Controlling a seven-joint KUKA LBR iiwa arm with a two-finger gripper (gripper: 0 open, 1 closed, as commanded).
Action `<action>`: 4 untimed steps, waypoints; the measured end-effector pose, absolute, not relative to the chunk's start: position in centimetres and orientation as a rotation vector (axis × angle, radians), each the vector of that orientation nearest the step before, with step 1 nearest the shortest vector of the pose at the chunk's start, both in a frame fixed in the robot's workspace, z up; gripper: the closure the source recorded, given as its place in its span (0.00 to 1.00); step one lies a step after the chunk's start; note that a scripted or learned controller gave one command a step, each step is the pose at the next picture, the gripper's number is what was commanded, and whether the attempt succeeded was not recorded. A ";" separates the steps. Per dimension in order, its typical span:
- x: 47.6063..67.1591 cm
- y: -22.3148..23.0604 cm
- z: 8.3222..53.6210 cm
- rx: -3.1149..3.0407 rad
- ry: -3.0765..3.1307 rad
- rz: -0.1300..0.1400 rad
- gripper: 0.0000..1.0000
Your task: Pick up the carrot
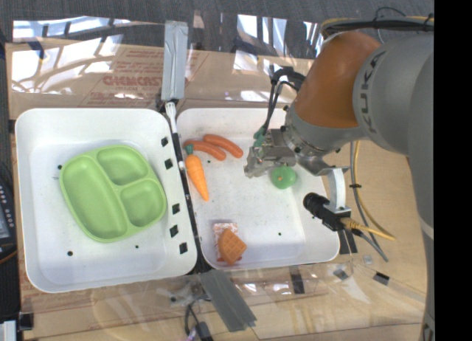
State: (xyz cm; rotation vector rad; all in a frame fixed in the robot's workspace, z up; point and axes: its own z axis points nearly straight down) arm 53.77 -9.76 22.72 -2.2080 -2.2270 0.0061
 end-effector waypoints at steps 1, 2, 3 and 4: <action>52.5 -2.1 19.1 -1.815 -2.560 0.004 0.00; 55.3 -4.3 19.1 -1.461 -2.781 0.001 0.00; 53.5 -3.5 19.1 -1.030 -2.964 0.002 0.00; 55.6 -8.7 19.2 -0.572 -3.091 0.001 0.00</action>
